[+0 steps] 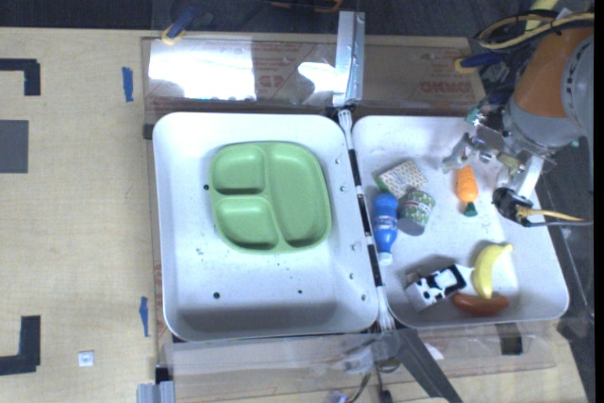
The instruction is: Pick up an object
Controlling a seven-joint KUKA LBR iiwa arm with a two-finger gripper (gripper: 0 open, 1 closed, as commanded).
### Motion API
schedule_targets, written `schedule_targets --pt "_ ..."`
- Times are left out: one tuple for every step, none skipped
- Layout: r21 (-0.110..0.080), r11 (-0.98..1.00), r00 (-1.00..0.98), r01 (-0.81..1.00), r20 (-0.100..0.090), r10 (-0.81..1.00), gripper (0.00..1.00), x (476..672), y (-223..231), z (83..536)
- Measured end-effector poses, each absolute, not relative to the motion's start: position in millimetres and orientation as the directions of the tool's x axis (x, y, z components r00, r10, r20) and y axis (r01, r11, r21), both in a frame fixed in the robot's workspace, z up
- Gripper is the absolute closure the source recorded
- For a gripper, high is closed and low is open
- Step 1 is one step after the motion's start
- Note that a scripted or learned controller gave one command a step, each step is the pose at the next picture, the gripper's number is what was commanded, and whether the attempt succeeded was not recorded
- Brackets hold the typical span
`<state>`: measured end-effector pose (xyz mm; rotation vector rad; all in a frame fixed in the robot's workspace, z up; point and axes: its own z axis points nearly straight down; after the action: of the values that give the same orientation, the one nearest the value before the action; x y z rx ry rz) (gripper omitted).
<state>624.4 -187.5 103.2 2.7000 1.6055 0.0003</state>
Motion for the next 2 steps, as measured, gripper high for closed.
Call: schedule_targets --pt "0.002 -0.477 0.477 0.879 0.000 0.879 1.00 624.9 -187.2 112.7" --pt "-0.004 -0.566 0.566 0.824 -0.001 0.824 1.00 565.0 -178.8 106.9"
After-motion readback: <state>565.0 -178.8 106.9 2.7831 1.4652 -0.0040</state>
